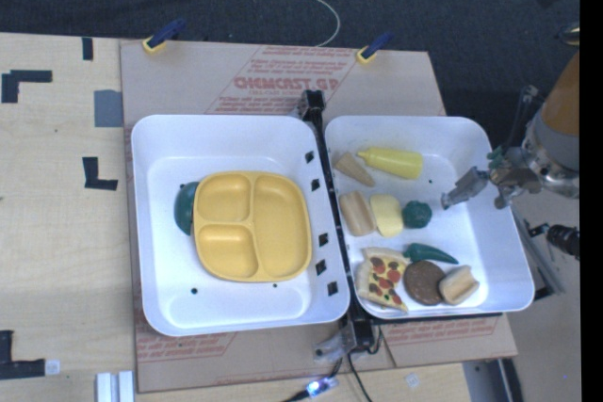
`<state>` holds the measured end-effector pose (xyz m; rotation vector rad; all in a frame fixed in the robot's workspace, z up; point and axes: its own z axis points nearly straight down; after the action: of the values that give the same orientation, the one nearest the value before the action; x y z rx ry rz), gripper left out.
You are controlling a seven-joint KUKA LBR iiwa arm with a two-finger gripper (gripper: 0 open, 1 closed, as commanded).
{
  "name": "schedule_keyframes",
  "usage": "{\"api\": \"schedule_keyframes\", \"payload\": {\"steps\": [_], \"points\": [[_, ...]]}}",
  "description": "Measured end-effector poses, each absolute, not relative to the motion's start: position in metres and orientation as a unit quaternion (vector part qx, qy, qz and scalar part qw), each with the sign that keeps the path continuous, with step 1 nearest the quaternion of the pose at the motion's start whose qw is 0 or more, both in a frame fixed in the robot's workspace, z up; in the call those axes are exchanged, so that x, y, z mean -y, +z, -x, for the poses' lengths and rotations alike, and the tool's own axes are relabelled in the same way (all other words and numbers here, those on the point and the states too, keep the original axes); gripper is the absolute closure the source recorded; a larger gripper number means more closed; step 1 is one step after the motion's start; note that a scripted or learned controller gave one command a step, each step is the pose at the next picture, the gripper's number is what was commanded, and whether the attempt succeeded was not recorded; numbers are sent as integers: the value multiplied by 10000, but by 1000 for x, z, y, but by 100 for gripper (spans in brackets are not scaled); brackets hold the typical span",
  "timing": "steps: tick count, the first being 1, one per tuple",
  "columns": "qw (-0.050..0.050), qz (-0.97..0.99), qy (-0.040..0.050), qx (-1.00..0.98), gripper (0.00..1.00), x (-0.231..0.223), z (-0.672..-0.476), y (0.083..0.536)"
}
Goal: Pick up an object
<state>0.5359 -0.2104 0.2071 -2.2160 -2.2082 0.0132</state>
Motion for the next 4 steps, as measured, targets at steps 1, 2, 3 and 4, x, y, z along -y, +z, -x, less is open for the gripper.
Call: {"api": "schedule_keyframes", "payload": {"steps": [1, 2, 3, 4], "points": [[7, 7068, 5, 7074, 0, 210, -539, 215], [25, 7066, 17, 7076, 0, 207, -541, 151], [26, 7066, 18, 7076, 0, 206, -538, 87], [-4, 7068, 4, 7074, 0, 206, -539, 85]]}}
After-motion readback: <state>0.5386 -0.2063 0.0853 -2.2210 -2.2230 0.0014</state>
